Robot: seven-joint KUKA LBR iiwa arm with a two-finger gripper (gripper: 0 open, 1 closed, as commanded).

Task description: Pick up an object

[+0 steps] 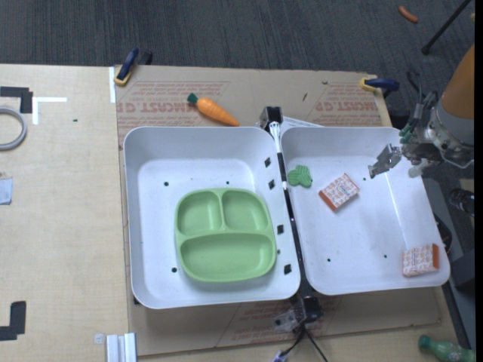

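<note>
In the right bin [362, 255] lie a small green toy [300, 176] near its left wall, an orange-and-white carton [339, 191] toward the middle, and a second orange-and-white carton [419, 260] in the near right corner. My gripper [392, 158] hangs over the bin's far right edge, up and to the right of the middle carton. Nothing sits between its fingers. The left bin [151, 202] holds a green divided plate [225, 234].
A toy carrot [213, 109] lies on the cardboard behind the left bin. Clamps [127, 66] sit at the cardboard's far corners. A green bottle [445, 347] lies at the near right. A black clip [271, 117] joins the bins at the back.
</note>
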